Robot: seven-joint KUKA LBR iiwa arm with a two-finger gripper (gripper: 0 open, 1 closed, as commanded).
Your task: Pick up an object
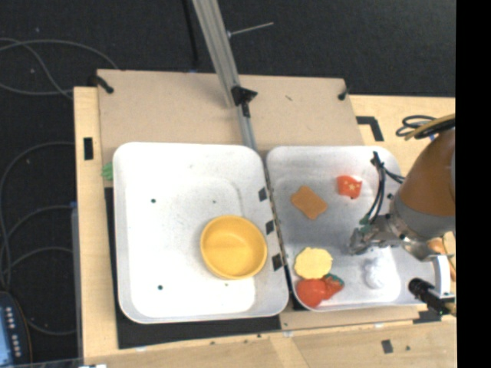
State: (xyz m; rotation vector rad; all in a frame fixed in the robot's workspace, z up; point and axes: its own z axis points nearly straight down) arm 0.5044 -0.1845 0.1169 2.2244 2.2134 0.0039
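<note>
**A:** In the right bin (322,159), near its right edge, the gripper (367,240) hangs low over bare floor. I can't tell how it is set, and I see nothing in it.

**B:** So what might it pick?

**A:** Closest is a pale, whitish object (374,273) just below it, toward the bin's front right corner. A yellow round piece (313,263) lies left of it, with a red strawberry-like toy (313,291) touching that one's front side, hard against the front wall.

**B:** What could go wrong?

**A:** I'd guess a descent here meets empty floor. The pale object barely stands out from the white bin, so aim could slip. The two touching pieces might shift together, or the wall might block the gripper.

**B:** Anything else around?

**A:** A brown flat block (308,202) mid-bin and a small red tomato (349,185) toward the back, both apart from everything. A yellow bowl (232,247) stands in the left bin (153,175), well away.
</note>
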